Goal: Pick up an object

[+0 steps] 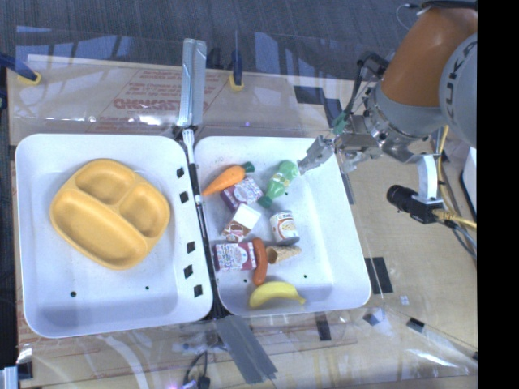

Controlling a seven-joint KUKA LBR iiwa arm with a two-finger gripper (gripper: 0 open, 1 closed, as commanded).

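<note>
**Toy food in the right bin, claw at its upper right rim**

The right bin (345,241) holds a loose cluster of small toy foods. A carrot (223,180) lies at the upper left of the cluster, and a green bottle (280,178) sits near the top. Below it is a small can (283,226). A white block (246,216) rests in the middle. A banana (276,295) lies near the bottom rim, with a sausage (259,262) just above it.

The claw (315,157) hangs over the bin's upper right part, just right of the green bottle. Nothing shows between its fingers; whether they are spread or closed cannot be told.

The left bin (49,298) carries a yellow divided plate (109,211). Both bins sit on the table (405,298).
</note>
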